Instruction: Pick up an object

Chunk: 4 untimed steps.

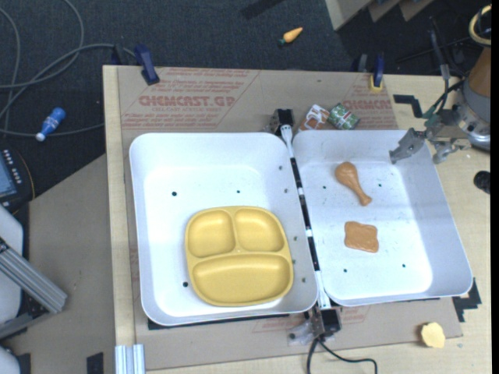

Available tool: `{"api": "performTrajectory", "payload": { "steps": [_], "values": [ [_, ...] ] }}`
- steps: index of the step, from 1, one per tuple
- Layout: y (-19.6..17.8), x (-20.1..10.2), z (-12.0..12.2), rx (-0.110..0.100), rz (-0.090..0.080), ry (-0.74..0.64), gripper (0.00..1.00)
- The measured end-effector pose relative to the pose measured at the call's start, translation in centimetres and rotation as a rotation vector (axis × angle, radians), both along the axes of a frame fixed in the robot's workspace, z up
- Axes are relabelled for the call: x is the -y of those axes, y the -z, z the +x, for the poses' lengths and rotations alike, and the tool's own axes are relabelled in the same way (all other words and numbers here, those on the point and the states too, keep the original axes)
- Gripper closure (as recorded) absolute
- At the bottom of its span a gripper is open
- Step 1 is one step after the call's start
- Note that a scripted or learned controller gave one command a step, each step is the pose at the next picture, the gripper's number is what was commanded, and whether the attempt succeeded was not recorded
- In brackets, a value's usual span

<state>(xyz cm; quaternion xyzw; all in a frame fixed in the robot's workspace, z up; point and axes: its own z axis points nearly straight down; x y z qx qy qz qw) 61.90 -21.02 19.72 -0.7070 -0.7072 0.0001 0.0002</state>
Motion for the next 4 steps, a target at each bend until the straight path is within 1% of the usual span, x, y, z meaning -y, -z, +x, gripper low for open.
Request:
{"api": "performTrajectory", "payload": {
  "steps": [1,2,3,4],
  "values": [
    [4.4,-5.7,-1.4,-0.006,0.004,-0.005,0.00],
    [11.7,-9.0,0.7,-0.007,0.003,-0.004,0.00],
    [10.1,-8.8,0.8,0.001,0.001,-0.002,1.00],
    [0.6,-17.4,-2.0,0.009,0.003,-0.009,1.00]
  ]
}}
